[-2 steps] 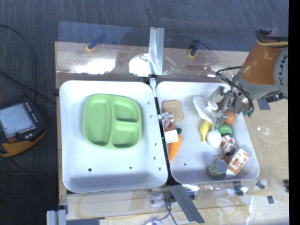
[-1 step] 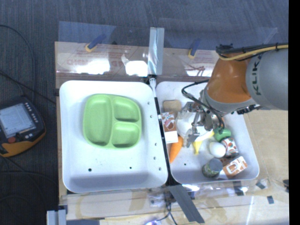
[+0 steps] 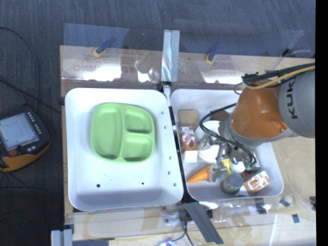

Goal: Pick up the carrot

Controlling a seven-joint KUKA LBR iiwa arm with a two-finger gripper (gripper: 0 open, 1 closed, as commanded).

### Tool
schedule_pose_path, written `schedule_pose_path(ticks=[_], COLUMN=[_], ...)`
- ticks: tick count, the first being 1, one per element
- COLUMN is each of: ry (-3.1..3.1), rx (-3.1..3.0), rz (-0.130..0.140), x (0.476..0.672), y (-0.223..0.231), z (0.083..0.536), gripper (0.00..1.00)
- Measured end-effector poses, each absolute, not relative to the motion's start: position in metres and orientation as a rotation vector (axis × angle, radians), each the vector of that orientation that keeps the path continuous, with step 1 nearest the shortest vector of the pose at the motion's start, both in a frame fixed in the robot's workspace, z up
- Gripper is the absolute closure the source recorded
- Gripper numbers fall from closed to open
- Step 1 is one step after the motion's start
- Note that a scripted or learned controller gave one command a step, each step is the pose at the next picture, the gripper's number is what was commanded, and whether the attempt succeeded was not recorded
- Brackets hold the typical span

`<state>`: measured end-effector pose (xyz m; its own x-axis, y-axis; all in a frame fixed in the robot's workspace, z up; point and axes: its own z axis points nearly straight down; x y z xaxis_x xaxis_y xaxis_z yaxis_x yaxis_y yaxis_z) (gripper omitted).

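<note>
Carrot (image 3: pixel 200 175) is lying in the right bin (image 3: pixel 274 163), near that bin's front left corner, close to the divider between the two bins. Its long axis is running roughly left-right across the view, with the pointed tip aiming left toward the left bin (image 3: pixel 77 188) and the thicker end aiming right toward the gripper (image 3: pixel 221 164). The gripper is being held low over the right bin, just beside the carrot's thick end, to its right and slightly behind it. Contact cannot be confirmed; the thick end is being partly overlapped by the gripper hardware.

Gripper state is not being resolved here: it is being crowded by cables and clutter, so spread or pressed together cannot be told. Nothing is being seen pinched in it, so no hold on the carrot is being claimed.

Other items are lying around the gripper in the right bin: a small orange-and-white carton (image 3: pixel 254 182) to the right, a grey round object (image 3: pixel 232 183) at the front, and a printed packet (image 3: pixel 187 137) further back by the divider. A green divided plate (image 3: pixel 123 132) is sitting in the left bin, well apart from the carrot.

Judged from this layout, a short shift left and toward the front edge is being called for, with closure across the carrot's short axis. Neighbouring clutter is likely being a risk for a mis-grab.
</note>
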<state>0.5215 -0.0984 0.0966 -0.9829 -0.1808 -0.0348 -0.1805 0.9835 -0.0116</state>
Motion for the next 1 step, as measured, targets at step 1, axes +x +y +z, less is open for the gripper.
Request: schedule_pose_path(ticks=[1], ry=[3.090], rx=[-0.246], rz=[-0.014], x=[0.5039], y=[-0.0956], z=[0.0969], gripper=[0.00])
